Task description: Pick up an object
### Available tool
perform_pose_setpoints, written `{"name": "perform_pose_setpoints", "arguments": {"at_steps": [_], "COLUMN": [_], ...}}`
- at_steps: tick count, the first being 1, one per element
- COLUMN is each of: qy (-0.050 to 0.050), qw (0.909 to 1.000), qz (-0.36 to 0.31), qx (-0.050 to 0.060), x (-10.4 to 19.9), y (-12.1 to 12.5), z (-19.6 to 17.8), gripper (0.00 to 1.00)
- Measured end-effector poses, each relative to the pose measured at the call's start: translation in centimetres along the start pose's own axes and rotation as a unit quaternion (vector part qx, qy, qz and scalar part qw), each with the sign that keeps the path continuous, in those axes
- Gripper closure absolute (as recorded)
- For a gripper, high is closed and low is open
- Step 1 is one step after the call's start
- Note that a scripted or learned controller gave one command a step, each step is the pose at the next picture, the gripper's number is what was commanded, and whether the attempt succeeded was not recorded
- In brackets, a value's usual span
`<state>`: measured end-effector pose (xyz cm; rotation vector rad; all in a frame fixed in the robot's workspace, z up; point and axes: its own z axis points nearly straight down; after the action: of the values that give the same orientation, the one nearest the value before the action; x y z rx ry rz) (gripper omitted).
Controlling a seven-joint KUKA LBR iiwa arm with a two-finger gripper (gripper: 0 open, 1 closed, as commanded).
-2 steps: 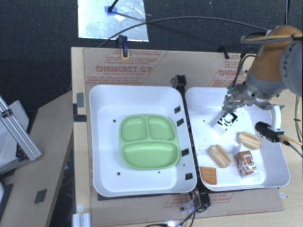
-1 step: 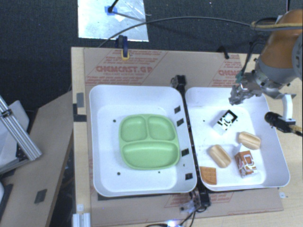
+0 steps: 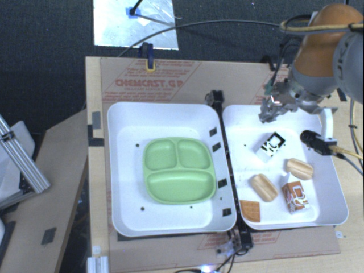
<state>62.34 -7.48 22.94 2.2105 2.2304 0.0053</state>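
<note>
White shallow plastic bins are sitting side by side on the brown-papered tabletop (image 3: 165, 81), and the pick is looking not yet done: every candidate object is lying on the floor of the right-hand bin (image 3: 341, 209), none raised. The grey arm with the orange band (image 3: 321, 50) is reaching in from the right, and its jaws are hanging over the far part of that bin, near the back wall; whether they are open or closed I cannot tell, as the view is too blurred there. Nearest to them, just below and apart, a small black-and-white printed box (image 3: 270, 145) is lying tilted; I am judging it the likeliest target. Further toward the front, a pale tan bread-roll-shaped piece (image 3: 299, 168) and a second tan roll-shaped piece (image 3: 263, 187) are lying near each other, with a red-and-white carton (image 3: 296, 197) just beside them and a flat orange waffle-like square (image 3: 250, 210) resting at the front-left corner. What is remaining, as I am reading it: descent, closing on one item, lift. The left-hand bin (image 3: 122, 169) is holding a light green divided plastic plate (image 3: 180, 170), well apart from the work. The box has open floor around it, so nothing is appearing to block a descent there; the rolls and carton are crowding each other more.
</note>
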Motion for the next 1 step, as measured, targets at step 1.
{"name": "perform_pose_setpoints", "arguments": {"at_steps": [1], "qy": [0.0], "qw": [1.0], "qz": [-0.001], "qx": [0.001], "x": [5.73], "y": [0.34], "z": [-0.64], "gripper": [1.0]}}
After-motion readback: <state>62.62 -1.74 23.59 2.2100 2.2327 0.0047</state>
